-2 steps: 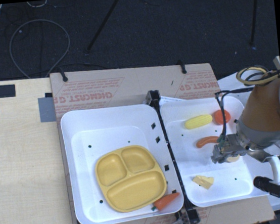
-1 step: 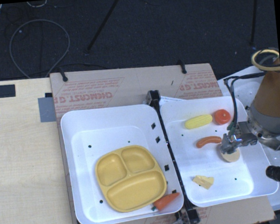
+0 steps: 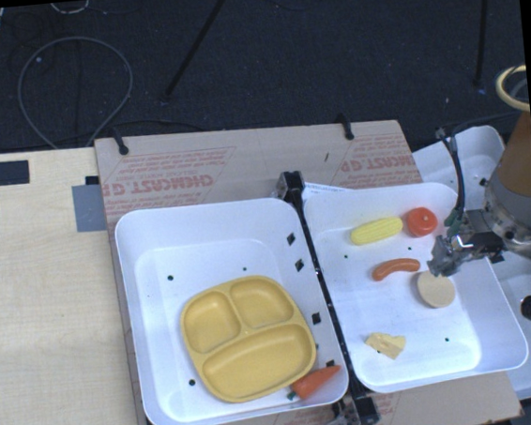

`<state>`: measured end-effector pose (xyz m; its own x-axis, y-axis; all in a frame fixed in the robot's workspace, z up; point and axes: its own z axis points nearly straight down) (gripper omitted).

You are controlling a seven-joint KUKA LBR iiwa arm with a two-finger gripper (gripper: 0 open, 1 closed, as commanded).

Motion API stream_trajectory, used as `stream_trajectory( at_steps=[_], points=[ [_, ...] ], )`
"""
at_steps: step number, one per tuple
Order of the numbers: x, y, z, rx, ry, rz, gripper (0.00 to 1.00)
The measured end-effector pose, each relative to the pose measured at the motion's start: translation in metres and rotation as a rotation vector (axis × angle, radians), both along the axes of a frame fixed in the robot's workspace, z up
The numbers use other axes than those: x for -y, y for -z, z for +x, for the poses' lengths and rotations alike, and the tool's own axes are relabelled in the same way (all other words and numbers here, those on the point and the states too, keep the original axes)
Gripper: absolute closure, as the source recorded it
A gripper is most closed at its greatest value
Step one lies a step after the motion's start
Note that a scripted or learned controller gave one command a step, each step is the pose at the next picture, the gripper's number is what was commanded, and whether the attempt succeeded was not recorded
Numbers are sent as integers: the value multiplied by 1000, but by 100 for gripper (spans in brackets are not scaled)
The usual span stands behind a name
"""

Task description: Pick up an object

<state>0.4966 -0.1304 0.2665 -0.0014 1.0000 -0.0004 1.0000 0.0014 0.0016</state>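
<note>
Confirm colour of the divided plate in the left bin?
Yellow: the divided plastic plate in the left white bin, clearest in the camera view.

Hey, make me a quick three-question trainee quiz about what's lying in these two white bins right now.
1. True or false: the yellow three-compartment plastic plate lies in the left white bin.
2. Which item lies nearest the end effector? A) orange toy carrot B) round beige disc C) yellow toy corn cob
3. Fill in: the red toy sausage lies in the ____ white bin.

Key: 1 true; 2 B; 3 right.
</note>
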Motion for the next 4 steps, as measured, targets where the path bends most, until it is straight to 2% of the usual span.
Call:
stream_trajectory(
  at_steps=[1, 3, 4],
  points=[
    [-51, -2, 0, -5, -4, 3, 100],
    [-163, 7, 23, -5, -4, 2, 100],
    [-216, 30, 17, -9, -4, 1, 100]
  ],
)
